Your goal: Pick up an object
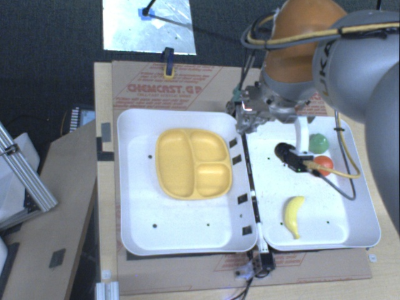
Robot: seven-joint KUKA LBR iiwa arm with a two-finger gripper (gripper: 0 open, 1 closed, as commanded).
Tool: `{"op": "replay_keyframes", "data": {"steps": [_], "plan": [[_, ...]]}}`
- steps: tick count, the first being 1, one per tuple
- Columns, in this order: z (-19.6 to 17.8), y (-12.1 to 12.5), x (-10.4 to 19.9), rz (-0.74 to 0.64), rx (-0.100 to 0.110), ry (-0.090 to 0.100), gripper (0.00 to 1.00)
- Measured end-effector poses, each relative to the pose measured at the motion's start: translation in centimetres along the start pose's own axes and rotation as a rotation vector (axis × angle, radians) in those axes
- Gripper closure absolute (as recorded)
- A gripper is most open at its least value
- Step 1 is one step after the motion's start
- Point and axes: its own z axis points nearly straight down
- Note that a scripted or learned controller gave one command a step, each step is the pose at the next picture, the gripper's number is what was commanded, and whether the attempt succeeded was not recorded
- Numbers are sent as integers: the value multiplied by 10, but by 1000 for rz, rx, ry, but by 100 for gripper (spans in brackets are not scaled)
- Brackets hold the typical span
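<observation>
In the right bin point(359, 227) a yellow banana point(293, 215) lies near the front. A green ball point(319, 143) and a red-orange round fruit point(324, 164) sit close together further back on the right. My gripper point(246, 121) hangs at the right bin's far left corner, right by the wall between the two bins. It is well left of the green ball and far behind the banana. Nothing shows between its tips.
The left bin point(134, 227) holds a yellow divided plate point(192, 164) at its middle. The grey arm with its orange band point(306, 30) covers the right bin's back right. Brown cardboard point(162, 86) lies under both bins.
</observation>
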Motion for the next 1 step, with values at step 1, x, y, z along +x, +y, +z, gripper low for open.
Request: {"op": "replay_keyframes", "data": {"steps": [1], "plan": [[32,-12,48,0,3,0,100]]}}
